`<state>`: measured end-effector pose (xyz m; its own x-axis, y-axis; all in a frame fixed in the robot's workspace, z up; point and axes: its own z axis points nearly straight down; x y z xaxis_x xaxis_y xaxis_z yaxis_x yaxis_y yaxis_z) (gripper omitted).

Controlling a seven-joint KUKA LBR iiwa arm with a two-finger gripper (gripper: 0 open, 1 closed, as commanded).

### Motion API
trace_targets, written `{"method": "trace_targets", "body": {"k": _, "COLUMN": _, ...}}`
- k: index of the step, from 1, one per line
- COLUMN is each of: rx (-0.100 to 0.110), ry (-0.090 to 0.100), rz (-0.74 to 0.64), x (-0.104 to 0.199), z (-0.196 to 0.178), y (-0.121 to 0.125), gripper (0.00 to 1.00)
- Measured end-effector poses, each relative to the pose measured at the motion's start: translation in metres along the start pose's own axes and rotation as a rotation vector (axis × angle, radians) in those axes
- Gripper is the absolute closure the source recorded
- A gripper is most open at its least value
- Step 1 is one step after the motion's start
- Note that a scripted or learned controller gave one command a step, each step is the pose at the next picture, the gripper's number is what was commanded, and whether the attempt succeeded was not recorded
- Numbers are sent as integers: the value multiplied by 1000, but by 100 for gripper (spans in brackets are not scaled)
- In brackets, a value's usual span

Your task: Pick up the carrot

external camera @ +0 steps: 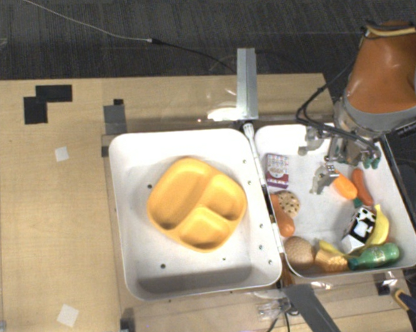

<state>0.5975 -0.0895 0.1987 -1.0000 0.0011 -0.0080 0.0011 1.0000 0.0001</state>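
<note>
In the camera view, two white bins are sitting side by side on the bench (48, 231). The left bin (134, 275) is holding a yellow divided tray (196, 202). The right bin (405, 214) is holding lots of toy food.

The carrot (345, 187) is lying in the right bin, toward three o'clock from the bin's middle. It is short and orange, and a longer orange stick (362, 187) is lying just beside it on its three o'clock side. At six o'clock from the carrot, a black and white carton (361, 225) and a banana (379, 228) are resting close by.

The arm is reaching in from the right. The claw (328, 175) is hanging just at nine o'clock from the carrot, very near it. I cannot tell if the claw is released or clenched, and nothing is showing inside it.

The carrot is probably a light, hard plastic toy, smooth and a bit slippery. It may roll away if pushed. The best place to take hold looks like its fat middle, squeezing across the short way.
</note>
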Motion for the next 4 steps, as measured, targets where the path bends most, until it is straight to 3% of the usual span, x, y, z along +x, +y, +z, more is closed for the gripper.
{"method": "trace_targets", "body": {"k": 1, "rx": 2, "ry": -7, "rz": 127, "x": 27, "z": 108, "y": -64, "gripper": 0}}
{"method": "trace_targets", "body": {"k": 2, "rx": 0, "ry": -6, "rz": 62, "x": 1, "z": 109, "y": -26, "gripper": 0}}
{"method": "trace_targets", "body": {"k": 3, "rx": 0, "ry": 14, "rz": 13, "x": -55, "z": 113, "y": -24, "gripper": 0}}
{"method": "trace_targets", "body": {"k": 4, "rx": -3, "ry": 32, "rz": 662, "x": -60, "z": 114, "y": -40, "gripper": 0}}
